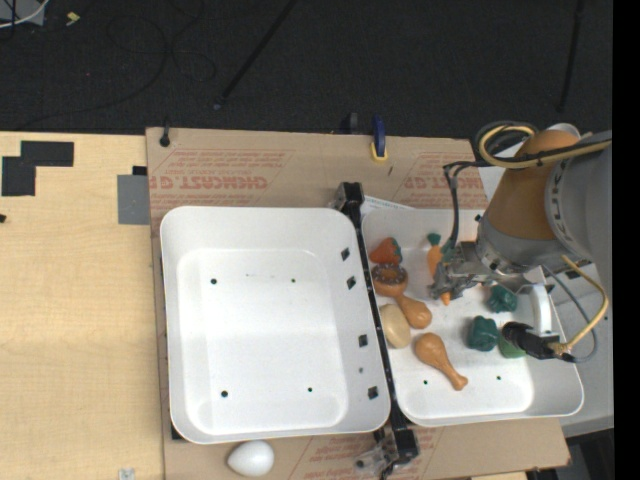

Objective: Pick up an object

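Note:
The right bin holds several small toy foods. An orange-red piece and a brown ring-shaped piece lie near its left wall. A tan potato-like piece, a cream piece and a tan gourd shape lie below them. A small orange carrot lies at mid-bin. Green pieces sit to the right. My gripper hangs low in the right bin, just right of the ring-shaped piece and below the carrot. Nothing visibly sits in it.
The left bin stands beside the right one, with a black divider between them. A white egg lies outside the bins at the front. The arm's body and cables cover the right bin's far right side.

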Controlling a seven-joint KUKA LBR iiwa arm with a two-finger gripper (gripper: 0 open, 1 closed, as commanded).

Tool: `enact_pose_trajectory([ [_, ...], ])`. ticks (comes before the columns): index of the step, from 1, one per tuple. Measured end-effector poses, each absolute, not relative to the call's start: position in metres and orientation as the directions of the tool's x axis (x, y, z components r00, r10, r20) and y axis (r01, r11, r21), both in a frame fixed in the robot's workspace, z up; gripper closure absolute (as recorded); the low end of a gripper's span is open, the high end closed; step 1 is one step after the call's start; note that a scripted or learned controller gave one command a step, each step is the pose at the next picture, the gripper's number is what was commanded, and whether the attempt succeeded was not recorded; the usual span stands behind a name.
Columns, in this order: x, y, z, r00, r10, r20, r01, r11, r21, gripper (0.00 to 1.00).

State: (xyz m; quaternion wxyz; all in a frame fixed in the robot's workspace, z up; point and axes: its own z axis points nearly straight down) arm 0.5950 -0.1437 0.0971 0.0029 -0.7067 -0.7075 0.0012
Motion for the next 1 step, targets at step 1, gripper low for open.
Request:
enact_pose_trajectory([
  [1,0.5948,-0.1438,0.0966,-0.001,1.0,0.002,1.0,0.001,-0.007,0.0],
])
